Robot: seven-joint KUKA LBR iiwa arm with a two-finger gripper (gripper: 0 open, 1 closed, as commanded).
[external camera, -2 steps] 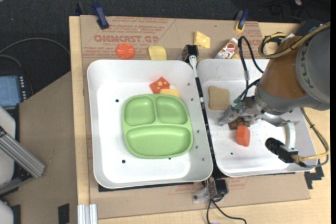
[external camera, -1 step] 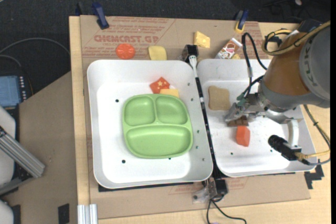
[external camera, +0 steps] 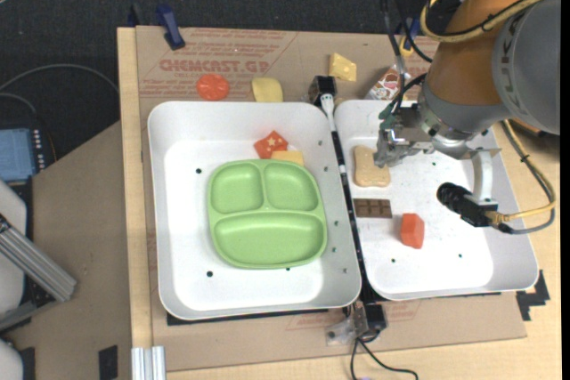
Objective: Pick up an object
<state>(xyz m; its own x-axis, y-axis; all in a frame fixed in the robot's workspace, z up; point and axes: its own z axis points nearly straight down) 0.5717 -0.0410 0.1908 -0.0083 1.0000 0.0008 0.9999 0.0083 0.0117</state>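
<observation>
From above, the gripper [external camera: 388, 149] hung in the right bin [external camera: 499, 267], just over the tan toast slice [external camera: 370, 167]; its grip could not be judged. Nearby lay a chocolate bar [external camera: 372, 209] and an orange block [external camera: 411, 230]. The left bin [external camera: 174, 218] held a green divided plate [external camera: 265, 214].

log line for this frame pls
arm: over right white bin | gripper: above tan toast slice | grasp: none seen | green divided plate: left bin

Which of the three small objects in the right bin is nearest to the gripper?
The tan toast-shaped piece, just left of the gripper. The brown chocolate bar and the orange block lie farther down.
</observation>
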